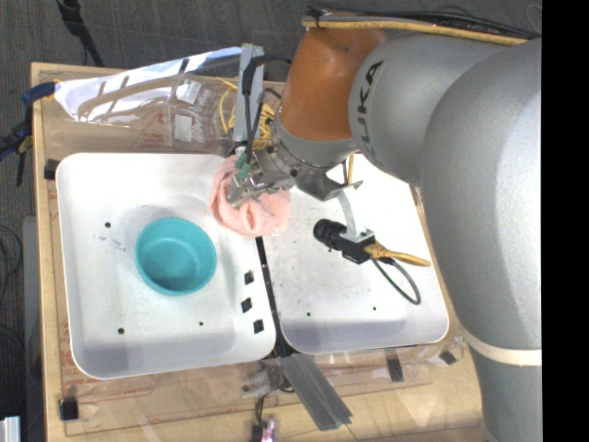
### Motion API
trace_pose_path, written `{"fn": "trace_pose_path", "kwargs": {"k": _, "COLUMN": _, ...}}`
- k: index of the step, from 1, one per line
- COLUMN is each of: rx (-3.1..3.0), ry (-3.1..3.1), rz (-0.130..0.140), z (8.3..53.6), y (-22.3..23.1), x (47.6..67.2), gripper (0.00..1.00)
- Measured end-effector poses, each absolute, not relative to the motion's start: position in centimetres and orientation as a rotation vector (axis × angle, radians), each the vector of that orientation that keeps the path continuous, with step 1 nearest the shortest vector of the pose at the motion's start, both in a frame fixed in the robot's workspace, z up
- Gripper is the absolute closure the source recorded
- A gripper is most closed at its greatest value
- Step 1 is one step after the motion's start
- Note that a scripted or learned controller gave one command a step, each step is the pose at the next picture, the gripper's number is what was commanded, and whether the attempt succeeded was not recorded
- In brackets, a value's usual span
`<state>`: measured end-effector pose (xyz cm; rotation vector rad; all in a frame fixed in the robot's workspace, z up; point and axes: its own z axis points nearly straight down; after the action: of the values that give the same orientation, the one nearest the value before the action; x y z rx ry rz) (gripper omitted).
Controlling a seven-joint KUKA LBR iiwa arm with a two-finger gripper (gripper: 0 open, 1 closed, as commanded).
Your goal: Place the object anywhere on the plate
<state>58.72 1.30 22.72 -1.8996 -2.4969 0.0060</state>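
A teal round plate [176, 255] with a raised rim sits in the left bin [101, 339], left of its middle. A soft pink object [252, 210] is at the top right corner of that bin, over the divider between the two bins. My gripper [246, 182] is directly over the pink object's upper edge and touches or overlaps it. The arm's wrist hides how the gripper meets the object. The pink object is up and to the right of the plate, about a plate's width from its rim.
The right bin [368, 325] lies under the arm. A crumpled clear plastic sheet [147, 99] lies behind the left bin on the bench. Small dark marks [248, 293] dot the left bin's right wall.
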Motion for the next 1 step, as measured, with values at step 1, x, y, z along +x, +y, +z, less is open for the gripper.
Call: {"fn": "trace_pose_path", "kwargs": {"k": 1, "rx": -1.898, "ry": -2.499, "rz": 0.007, "z": 19.64, "y": 7.62, "x": 56.59, "gripper": 1.0}}
